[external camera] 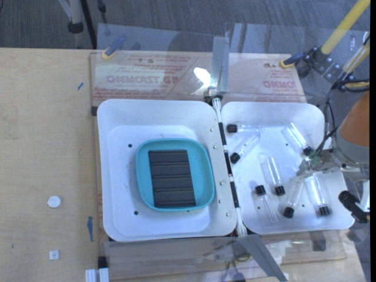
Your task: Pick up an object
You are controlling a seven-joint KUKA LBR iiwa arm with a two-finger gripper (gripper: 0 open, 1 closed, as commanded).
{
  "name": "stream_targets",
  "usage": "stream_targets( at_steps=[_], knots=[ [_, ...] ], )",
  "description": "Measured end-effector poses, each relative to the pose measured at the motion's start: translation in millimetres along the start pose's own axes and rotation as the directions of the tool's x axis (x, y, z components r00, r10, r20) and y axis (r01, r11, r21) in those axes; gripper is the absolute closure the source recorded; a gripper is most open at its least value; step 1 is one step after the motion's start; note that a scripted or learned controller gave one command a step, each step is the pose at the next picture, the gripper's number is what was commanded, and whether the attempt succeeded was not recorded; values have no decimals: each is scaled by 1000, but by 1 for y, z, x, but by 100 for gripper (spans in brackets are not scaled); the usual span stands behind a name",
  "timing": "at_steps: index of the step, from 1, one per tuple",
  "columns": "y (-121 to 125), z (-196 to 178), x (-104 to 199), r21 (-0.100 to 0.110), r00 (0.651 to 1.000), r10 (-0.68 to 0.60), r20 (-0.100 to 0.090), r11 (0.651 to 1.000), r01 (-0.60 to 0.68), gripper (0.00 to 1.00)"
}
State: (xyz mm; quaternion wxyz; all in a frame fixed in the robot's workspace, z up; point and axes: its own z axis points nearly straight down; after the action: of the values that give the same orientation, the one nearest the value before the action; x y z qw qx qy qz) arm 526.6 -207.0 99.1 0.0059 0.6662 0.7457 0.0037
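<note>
Hovering at right bin's (276, 222) right side, gripper (311, 164) sits among clear vials (271, 172); finger state can't tell.

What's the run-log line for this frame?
tool: over right bin, among vials | left bin: teal tray | pick: unconfirmed

The light wooden bench (41, 128) carries two shallow white bins side by side. The left bin (114, 119) sits just right of the middle, and the right bin (258, 113) touches it along its three o'clock side. Behind both, at twelve o'clock, clear sheets with red print (147, 78) lie flat on the bench. At nine o'clock from the left bin, well apart, a small white disc (54, 202) lies on the bare wood, with a tiny white square (54, 254) at its six o'clock.
</note>
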Motion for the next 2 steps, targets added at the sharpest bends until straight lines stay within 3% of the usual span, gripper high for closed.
stream_targets(
  at_steps=[1, 2],
  knots=[
    [0, 0, 0, 0, 1000, 0, 0, 1000, 0, 0],
    [-29, 9, 58, -5, 999, -36, 1, 999, 36, 0]
  ],
)
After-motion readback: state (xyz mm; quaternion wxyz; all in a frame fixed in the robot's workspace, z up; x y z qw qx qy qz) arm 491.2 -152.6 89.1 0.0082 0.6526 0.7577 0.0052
